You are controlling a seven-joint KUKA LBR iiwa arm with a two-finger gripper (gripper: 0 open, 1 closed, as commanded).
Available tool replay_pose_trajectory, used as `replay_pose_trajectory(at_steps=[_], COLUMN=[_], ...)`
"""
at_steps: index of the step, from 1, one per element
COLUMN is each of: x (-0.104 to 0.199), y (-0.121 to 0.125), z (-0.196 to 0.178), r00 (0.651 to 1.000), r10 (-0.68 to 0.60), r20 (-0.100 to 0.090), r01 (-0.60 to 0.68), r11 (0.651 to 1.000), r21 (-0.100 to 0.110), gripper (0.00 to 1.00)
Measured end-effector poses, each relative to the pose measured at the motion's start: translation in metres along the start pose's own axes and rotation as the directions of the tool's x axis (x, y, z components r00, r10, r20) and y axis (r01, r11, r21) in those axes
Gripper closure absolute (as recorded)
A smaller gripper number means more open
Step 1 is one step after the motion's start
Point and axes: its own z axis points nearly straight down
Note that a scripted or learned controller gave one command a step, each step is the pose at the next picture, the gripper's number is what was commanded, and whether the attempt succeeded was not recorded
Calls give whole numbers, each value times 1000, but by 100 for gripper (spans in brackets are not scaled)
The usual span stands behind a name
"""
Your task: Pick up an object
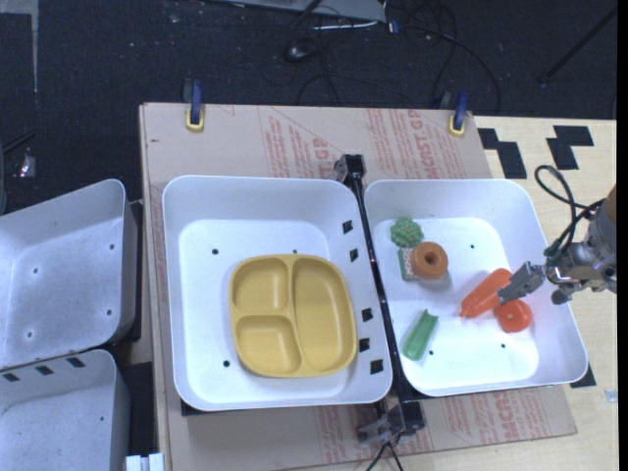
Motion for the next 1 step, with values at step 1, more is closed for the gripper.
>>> replay_pose_trajectory(at_steps=[1], x=[1], y=[3], z=[-5], r00=[1000], r10=[-4], r20=[3], r01=[4], r11=[1000], r21=[-11], gripper=[0])
